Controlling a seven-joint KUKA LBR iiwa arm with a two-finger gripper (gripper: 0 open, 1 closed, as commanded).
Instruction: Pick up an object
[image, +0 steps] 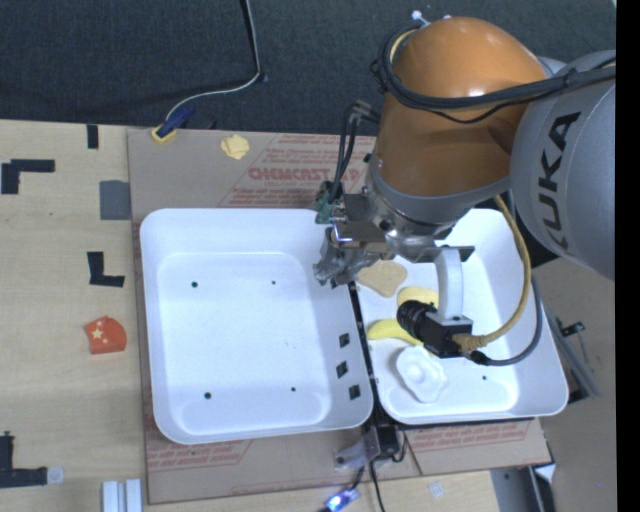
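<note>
- Right of centre in the camera view, the grey arm reaches in from the right edge, its orange band bulking over the upper part of the right bin.
- Gripper: low at the inner edge of the right bin, close to the seam where the two bins meet. Whether it is spread or pressed together cannot be told; the tip is dark, small and partly masked by the wrist hardware. Nothing is seen between its tips, so no hold is recorded.
- Task objects, all in the right bin:
  - tan flat piece, just right of the gripper, near or possibly touching it; this is the nearest candidate.
  - yellow curved piece, lower right of the gripper, its long axis running roughly left to right, partly covered by a black fitting on the arm.
  - white lumpy object, further down, towards the bin's lower wall.
- Deciding relation: every candidate lies right of and below the gripper, so a pick calls, in my judgement, for a short shift rightward, away from the seam.
- Left bin: white floor with a few dark dots.
- Outside the bins: a red piece at the left of the frame, a small yellow piece on the cardboard above the left bin, and a cable at the top.
</note>
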